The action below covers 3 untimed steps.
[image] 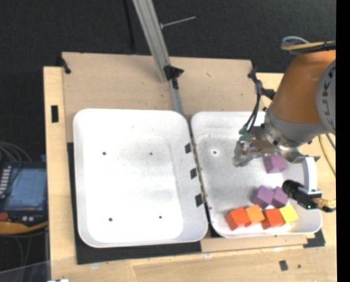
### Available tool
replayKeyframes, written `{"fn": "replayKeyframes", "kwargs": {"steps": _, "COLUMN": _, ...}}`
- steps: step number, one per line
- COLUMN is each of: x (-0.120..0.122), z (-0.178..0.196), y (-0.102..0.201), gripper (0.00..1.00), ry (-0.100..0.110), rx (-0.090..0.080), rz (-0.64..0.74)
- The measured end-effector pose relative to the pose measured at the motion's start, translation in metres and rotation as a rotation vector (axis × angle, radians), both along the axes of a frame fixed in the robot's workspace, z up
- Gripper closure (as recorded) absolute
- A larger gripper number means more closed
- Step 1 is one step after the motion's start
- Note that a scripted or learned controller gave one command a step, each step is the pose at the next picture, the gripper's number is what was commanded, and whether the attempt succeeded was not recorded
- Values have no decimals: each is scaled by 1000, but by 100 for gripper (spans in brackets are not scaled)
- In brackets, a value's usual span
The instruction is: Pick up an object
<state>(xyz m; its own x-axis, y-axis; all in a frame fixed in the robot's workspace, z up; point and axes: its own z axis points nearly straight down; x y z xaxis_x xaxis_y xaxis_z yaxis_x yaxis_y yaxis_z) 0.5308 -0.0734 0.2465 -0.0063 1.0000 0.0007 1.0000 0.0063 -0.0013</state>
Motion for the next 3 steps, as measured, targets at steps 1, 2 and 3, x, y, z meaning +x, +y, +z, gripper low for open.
{"fn": "replayKeyframes", "kwargs": {"steps": 1, "x": 5, "z": 6, "y": 50, "gripper": 100, "ry": -3, "rx": 1, "rz": 2}}
{"fn": "replayKeyframes", "kwargs": {"steps": 2, "x": 20, "z": 3, "y": 91, "gripper": 100, "ry": -3, "rx": 0, "rz": 0}}
{"fn": "replayKeyframes", "kwargs": {"steps": 3, "x": 20, "z": -1, "y": 141, "gripper": 100, "ry": -3, "rx": 0, "rz": 0}}
